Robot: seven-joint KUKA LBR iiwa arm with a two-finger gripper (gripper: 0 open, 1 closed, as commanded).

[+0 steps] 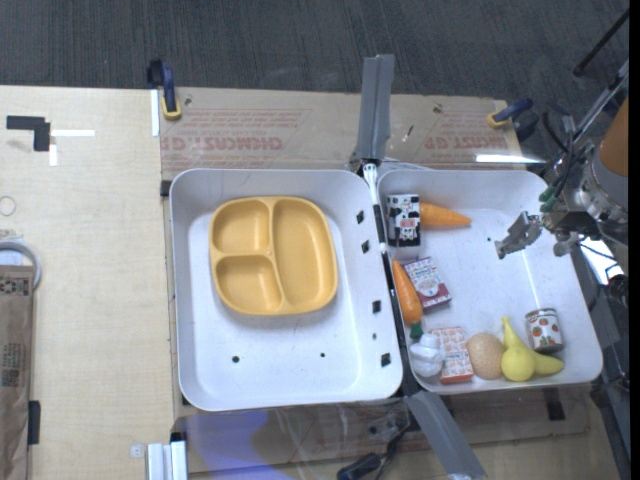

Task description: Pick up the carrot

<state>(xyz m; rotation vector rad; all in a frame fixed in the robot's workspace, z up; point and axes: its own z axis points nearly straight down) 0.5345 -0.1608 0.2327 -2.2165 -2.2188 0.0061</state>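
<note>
Nearest the camera, along the right bin's (590,340) front edge, lay a white wrapped item (426,353), a small pink-and-white packet (454,354), a tan egg-shaped piece (486,354) and a yellow pear-like fruit (524,358), with a little printed can (543,330) just behind the fruit.

Carrot, first (406,292): orange, lying lengthwise against the right bin's left wall, its lower end close to the white wrapped item, a pink card packet (429,281) just beside it.

Carrot, second (443,217): orange, tapered, lying crosswise near the back of the same bin, its thick end touching a black-and-white carton (404,219).

My gripper (519,236): over the right half of that bin, well apart from both carrots, nothing between the fingers. Whether they stood parted or closed I could not tell.

Left bin (190,298): held a yellow three-compartment plate (273,255), set toward the back and left of centre.

Behind the bins: a brown cardboard sheet (250,128) with red lettering, pinned by blue-and-yellow clamps (163,88) at its corners.
</note>
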